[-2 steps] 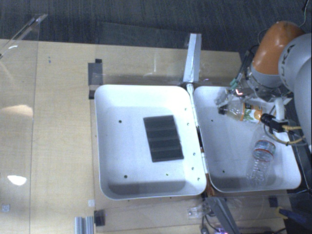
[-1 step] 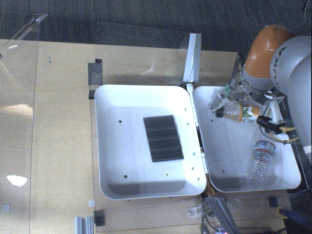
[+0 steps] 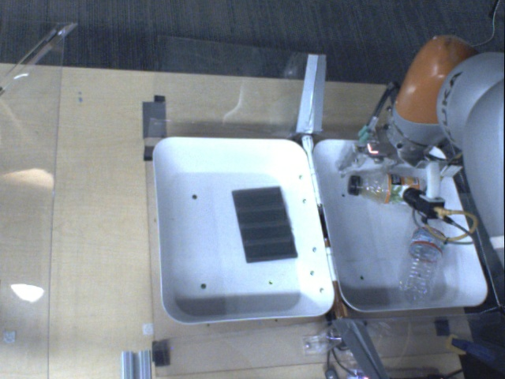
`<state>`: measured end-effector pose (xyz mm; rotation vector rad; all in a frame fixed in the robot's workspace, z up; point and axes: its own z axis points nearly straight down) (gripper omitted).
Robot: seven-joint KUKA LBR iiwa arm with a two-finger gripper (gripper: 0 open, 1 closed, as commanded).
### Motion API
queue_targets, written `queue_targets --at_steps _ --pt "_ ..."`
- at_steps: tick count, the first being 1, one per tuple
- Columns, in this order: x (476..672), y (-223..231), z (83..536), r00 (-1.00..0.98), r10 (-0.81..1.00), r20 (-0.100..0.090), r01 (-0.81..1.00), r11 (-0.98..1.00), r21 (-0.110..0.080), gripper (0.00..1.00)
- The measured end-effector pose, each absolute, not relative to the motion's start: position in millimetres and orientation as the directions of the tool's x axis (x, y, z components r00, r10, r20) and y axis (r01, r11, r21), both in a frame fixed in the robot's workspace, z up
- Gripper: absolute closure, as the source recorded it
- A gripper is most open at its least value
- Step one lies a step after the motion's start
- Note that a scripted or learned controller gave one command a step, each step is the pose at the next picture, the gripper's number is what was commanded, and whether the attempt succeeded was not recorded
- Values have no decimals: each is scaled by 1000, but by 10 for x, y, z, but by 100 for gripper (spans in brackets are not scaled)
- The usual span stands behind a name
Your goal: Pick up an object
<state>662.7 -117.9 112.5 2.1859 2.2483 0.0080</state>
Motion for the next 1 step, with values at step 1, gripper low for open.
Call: queue_targets --at_steps 1 --pt "6365 -1222 903 -76 997 0 997 76 13 0"
